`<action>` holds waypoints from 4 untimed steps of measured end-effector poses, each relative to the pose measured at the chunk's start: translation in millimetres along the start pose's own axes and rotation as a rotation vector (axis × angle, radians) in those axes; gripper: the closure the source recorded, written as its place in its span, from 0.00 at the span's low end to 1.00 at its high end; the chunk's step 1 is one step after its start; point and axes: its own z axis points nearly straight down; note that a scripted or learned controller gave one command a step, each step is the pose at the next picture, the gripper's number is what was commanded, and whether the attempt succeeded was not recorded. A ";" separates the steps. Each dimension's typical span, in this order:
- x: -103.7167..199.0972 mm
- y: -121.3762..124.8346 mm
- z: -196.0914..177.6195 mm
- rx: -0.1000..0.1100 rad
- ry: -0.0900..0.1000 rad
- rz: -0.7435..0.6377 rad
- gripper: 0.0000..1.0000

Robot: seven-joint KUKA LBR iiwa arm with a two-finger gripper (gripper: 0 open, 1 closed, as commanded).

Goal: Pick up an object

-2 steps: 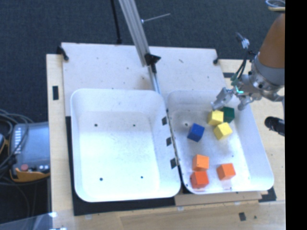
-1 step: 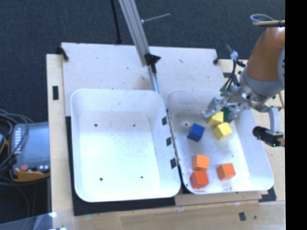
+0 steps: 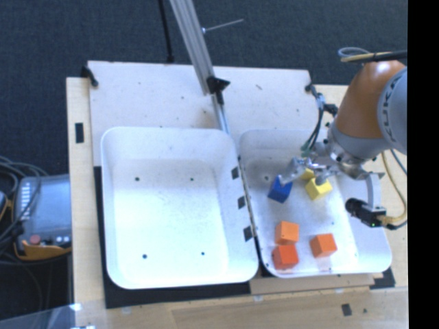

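Observation:
In the right bin [image 3: 363, 252], a blue block [image 3: 279, 190] lies near the middle, and a yellow block [image 3: 318, 188] sits just to its right. Three orange blocks lie nearer the front: one [image 3: 288, 232] in the middle, one [image 3: 285, 256] at the front rim and one [image 3: 323, 245] to the right. My gripper [image 3: 306, 170] hangs over the bin's back half, just above and between the blue and yellow blocks. A small yellow piece [image 3: 309, 175] shows right under it; whether it is a separate block I cannot tell.
The left bin [image 3: 116, 184] lies beside the right one, with a dividing rim between them. A slanted metal pole [image 3: 195, 40] rises behind the bins. The arm's orange and grey wrist [image 3: 367, 108] overhangs the right bin's far right corner, with cables trailing.

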 end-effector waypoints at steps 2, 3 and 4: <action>-1.0 -1.5 24.3 -0.020 0.000 0.008 1.00; 0.1 -1.2 -40.2 -0.013 -0.001 -0.005 1.00; -10.3 5.0 -95.3 -0.013 -0.002 -0.006 1.00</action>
